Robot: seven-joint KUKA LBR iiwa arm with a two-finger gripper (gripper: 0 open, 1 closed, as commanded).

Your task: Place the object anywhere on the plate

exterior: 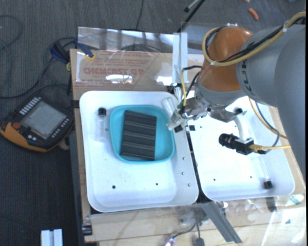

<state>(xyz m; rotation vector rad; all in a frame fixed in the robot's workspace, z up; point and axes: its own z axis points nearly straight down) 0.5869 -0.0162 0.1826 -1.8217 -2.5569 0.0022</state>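
Note:
A blue plate [115,137] lies in the left bin [133,193]. A dark ribbed rectangular block [138,134] rests flat on the middle of the plate. My gripper [176,121] hangs over the plate's right rim, at the divide between the two bins, a short way right of the block and apart from it. A clear tube-like shape [168,105] sits right beside the gripper's upper left; I cannot tell whether it is held.
A clear vial with a black cap [101,118] lies in the left bin just left of the plate. Another clear vial [265,178] lies near the front right corner of the right bin [231,183]. A taped cardboard sheet [118,68] lies behind the bins.

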